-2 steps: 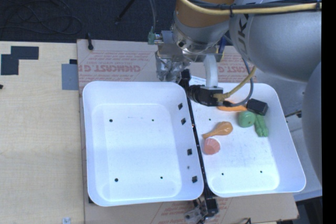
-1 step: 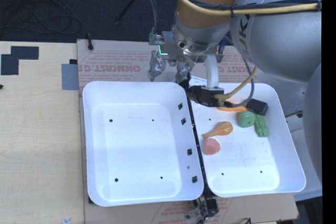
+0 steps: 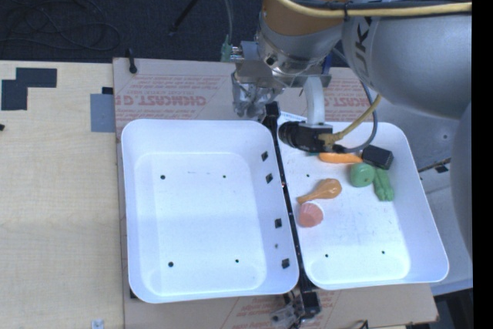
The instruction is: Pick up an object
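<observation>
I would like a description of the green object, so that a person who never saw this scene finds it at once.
Look at the right bin, the one under the grey arm. Near its far right side lies the green object, a round lump with a longer piece beside it. It is the only green thing there: the carrot-like piece next to it is orange, and the pink disc lies closer to the divider.
</observation>
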### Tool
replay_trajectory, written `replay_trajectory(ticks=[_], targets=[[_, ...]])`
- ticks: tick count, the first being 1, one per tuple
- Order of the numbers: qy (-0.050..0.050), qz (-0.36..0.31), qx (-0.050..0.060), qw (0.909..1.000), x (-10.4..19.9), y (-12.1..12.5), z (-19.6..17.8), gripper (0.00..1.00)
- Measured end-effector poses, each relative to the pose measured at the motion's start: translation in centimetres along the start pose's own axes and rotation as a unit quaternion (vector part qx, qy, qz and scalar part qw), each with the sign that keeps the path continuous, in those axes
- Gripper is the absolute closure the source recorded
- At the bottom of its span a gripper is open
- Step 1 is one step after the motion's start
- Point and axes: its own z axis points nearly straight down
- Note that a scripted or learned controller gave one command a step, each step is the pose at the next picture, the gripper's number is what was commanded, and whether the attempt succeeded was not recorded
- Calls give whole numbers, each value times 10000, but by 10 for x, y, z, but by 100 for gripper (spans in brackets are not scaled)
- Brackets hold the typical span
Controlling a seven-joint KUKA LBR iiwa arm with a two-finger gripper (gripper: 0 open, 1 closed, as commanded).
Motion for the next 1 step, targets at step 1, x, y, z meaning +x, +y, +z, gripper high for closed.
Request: replay_trajectory(ticks=[1], targets=[[0,5,26,10000,-38,-37,56,100]])
